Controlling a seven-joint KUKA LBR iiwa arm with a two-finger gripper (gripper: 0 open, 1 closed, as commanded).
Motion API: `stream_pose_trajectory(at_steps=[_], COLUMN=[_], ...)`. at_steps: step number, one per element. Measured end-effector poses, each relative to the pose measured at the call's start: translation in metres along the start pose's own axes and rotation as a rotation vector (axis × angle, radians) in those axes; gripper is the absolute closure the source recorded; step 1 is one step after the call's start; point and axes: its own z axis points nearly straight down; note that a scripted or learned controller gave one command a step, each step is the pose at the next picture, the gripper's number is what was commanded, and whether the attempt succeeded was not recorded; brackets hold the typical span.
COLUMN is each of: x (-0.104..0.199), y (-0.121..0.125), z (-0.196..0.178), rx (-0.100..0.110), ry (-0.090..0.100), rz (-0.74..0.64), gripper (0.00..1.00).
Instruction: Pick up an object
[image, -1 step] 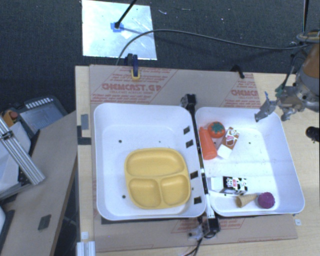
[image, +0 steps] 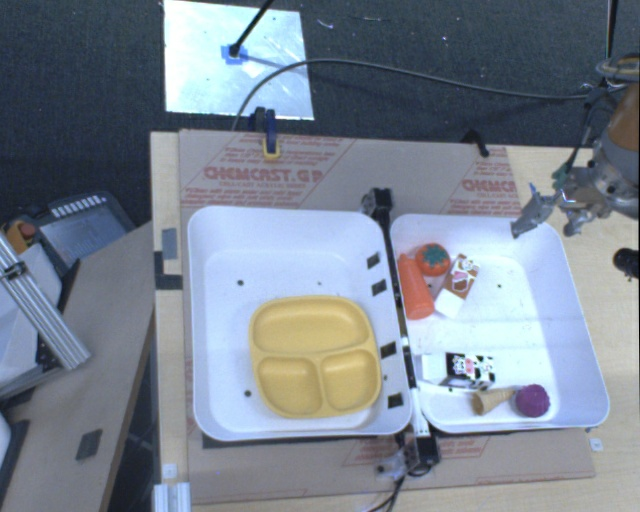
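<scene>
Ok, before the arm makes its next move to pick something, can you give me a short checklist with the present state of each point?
1. End effector carries nothing: ok, nothing shows between its fingers.
2. End effector over a target: not ok, it hangs at the far right corner of the right bin, away from the toys.
3. Fingers spread for a grasp: ok, they stand apart.
4. Free-standing target: ok, the purple ball has room on its right side.
5. Crowded items: not ok, the carrot, tomato and small carton lie close together.
6. Yellow divided plate out of the path: ok, it sits in the left bin.
</scene>
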Motion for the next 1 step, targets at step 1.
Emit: stream_pose_trajectory(at_steps=[1], x=[0.0001], y=[0.0035], z=[0.0615], rx=[0.003], ry=[0.0], rz=[0.0], gripper=[0.0])
